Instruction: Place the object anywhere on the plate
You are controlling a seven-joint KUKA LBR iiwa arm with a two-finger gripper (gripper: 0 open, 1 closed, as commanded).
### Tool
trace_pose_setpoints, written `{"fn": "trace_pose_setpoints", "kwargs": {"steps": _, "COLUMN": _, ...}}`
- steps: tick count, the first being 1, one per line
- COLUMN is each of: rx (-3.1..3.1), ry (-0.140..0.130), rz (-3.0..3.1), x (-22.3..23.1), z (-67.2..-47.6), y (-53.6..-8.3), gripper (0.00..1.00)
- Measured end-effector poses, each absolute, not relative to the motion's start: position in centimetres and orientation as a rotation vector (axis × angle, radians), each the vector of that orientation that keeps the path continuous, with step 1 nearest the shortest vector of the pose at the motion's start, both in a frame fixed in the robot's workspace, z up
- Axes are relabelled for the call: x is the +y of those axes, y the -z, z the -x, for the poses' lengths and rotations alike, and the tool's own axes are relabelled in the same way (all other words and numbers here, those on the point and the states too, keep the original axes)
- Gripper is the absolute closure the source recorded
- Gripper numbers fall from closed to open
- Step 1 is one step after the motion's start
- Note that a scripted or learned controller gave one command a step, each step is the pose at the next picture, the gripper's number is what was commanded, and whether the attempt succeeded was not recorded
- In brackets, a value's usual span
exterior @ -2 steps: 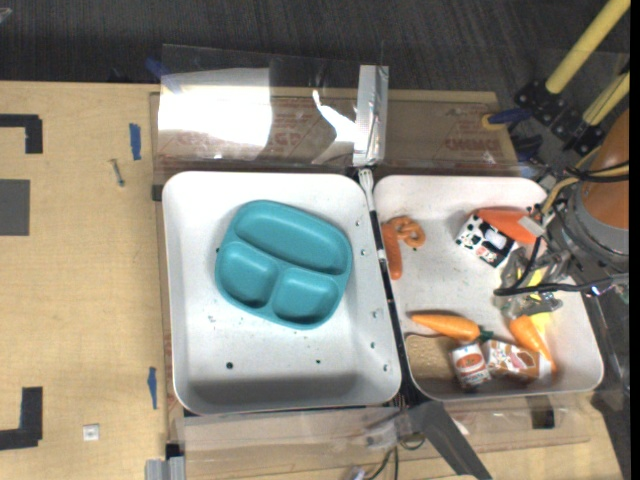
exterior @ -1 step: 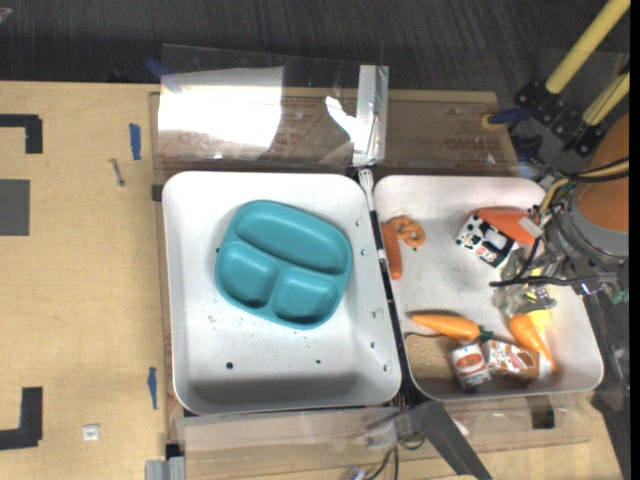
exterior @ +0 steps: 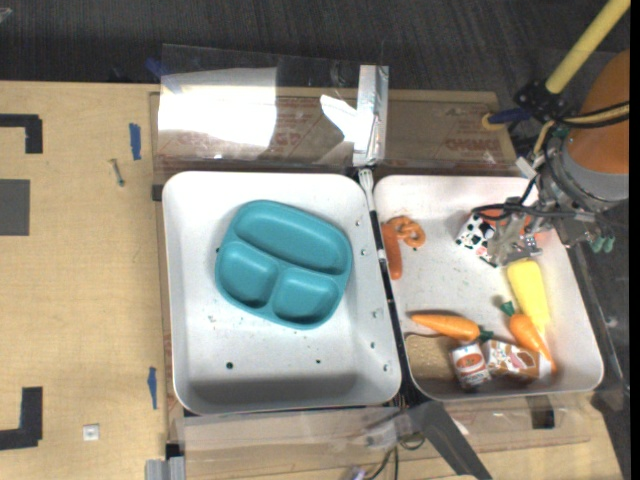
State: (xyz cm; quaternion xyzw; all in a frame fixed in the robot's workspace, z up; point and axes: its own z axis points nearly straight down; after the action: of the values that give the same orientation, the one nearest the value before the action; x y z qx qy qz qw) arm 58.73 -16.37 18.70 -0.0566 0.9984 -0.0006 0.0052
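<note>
The gripper (exterior: pixel 515 236) hangs over the upper right part of the right bin (exterior: pixel 440 193), low among the toys there. Whether its jaws are wide or narrow cannot be told, and nothing can be seen held between them.

The thing nearest to it is a yellow corn cob (exterior: pixel 529 290), just below the gripper and almost touching it, with its long axis running up and down the view, tilted slightly. A black and white toy (exterior: pixel 472 232) sits just to the gripper's left. Which of these is meant for the move is a guess; the corn looks likeliest.

The teal plate (exterior: pixel 285 261) lies in the left bin (exterior: pixel 190 268), well apart, straight to the left across the wall between the 2 bins. So any carry has to go leftward over that wall.

Count: 2 bins, 1 plate with 3 compartments, 1 corn cob, 2 carrots (exterior: pixel 447 323), 1 orange curled piece (exterior: pixel 405 231), 1 black and white toy, 1 small printed packet (exterior: pixel 495 361).
</note>
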Motion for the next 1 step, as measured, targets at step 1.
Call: {"fn": "trace_pose_setpoints", "kwargs": {"steps": 1, "rx": 3.096, "ry": 0.000, "rz": 0.513, "x": -17.44, "z": -57.58, "y": -16.34, "gripper": 1.00}}
